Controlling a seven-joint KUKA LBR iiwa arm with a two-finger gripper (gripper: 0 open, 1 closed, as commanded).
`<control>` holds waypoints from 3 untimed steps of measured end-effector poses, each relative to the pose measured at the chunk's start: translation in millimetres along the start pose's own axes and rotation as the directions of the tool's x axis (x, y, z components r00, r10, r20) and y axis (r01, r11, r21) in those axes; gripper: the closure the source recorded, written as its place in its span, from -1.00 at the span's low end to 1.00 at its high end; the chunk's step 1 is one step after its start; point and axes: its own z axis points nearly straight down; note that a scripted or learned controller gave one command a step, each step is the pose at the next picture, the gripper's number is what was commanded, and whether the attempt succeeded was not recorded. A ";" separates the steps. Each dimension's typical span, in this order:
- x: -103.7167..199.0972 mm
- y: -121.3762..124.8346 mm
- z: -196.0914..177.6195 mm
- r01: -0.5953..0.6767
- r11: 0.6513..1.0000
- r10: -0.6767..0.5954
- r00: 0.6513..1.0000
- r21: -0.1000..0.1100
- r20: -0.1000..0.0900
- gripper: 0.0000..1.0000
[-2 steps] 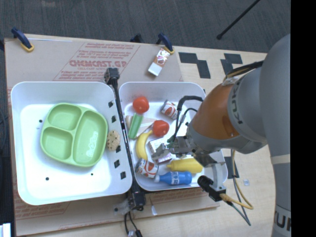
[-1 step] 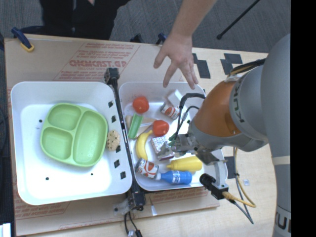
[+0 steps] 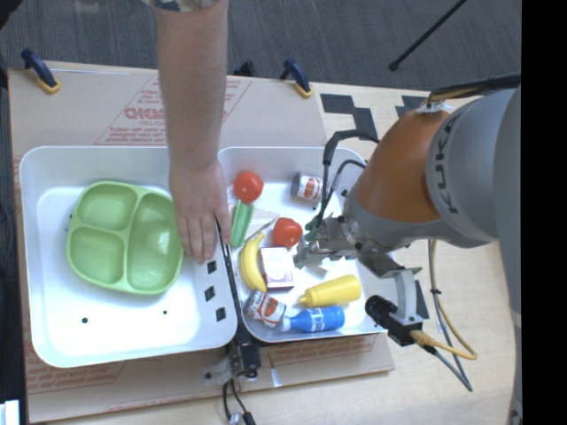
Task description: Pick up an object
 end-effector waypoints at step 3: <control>-94.0 117.7 6.4 0.001 1.000 -0.001 1.000 0.004 0.000 1.00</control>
